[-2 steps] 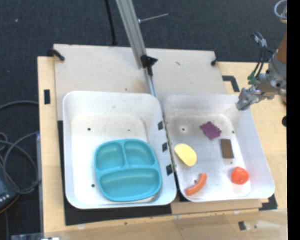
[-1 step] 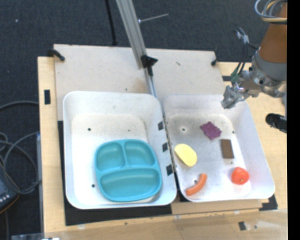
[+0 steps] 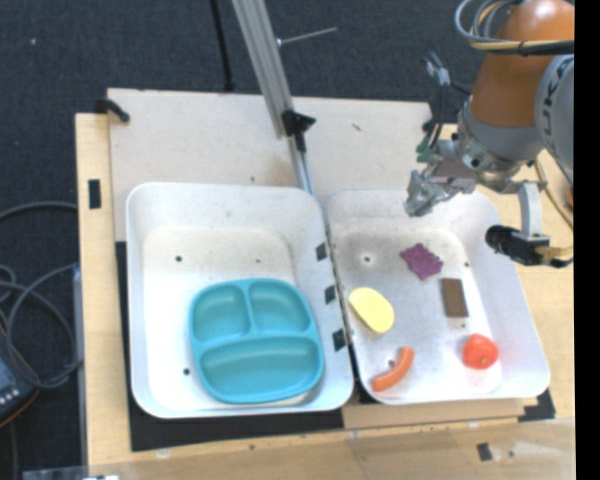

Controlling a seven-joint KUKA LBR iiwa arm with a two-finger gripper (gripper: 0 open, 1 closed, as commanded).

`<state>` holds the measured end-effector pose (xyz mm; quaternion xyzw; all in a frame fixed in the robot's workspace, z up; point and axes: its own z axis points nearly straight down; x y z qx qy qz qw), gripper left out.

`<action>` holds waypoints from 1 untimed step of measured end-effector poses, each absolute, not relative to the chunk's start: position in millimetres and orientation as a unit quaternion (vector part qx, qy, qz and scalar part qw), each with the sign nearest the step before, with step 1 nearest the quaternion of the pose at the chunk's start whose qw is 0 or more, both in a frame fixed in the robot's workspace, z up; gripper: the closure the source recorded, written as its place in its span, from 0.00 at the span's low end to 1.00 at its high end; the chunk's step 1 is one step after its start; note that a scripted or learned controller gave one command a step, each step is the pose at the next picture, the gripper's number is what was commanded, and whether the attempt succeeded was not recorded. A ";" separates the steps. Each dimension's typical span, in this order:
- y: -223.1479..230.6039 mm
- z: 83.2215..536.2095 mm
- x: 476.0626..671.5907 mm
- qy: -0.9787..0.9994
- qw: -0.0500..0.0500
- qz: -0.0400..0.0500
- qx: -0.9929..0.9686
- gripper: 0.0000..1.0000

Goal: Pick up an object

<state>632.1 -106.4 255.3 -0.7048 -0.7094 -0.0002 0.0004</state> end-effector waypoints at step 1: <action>-53.3 244.1 633.6 -0.709 0.001 0.000 -0.705 1.00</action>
